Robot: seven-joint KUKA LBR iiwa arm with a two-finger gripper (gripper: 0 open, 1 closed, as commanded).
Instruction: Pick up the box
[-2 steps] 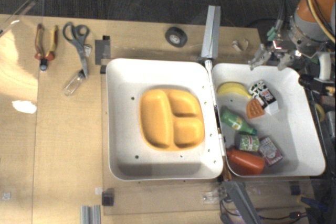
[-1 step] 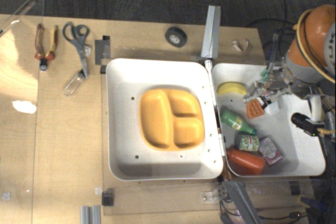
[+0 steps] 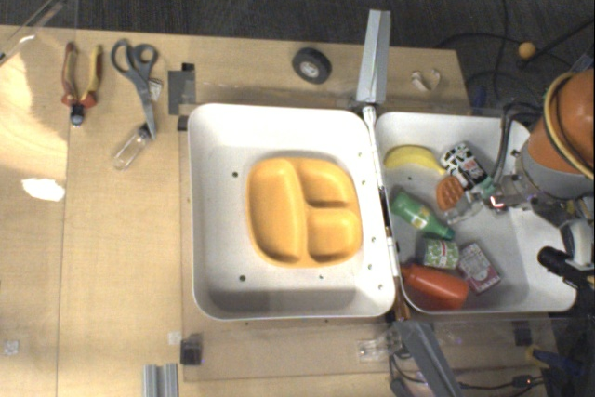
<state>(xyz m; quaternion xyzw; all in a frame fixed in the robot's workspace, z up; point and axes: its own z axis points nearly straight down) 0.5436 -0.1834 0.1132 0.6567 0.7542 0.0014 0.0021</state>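
Gripper [image 3: 491, 196] low in right bin [image 3: 535, 293], state impossible to tell, nothing visibly held. Box [image 3: 477, 266] lying flat just below-left, beside green carton [image 3: 440, 253], near red item [image 3: 435, 286]. Approach step, apparently. Next: shift over box, descend, close.

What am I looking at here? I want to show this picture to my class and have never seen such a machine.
One camera looks down at a slant on a wooden bench with two white bins. The grey and orange shape at the right is a robot arm; its gripper hangs over the right bin. That bin holds a banana, a green bottle, a small green box and other toys. The left bin holds a yellow divided tray. Scissors and pliers lie on the bench.
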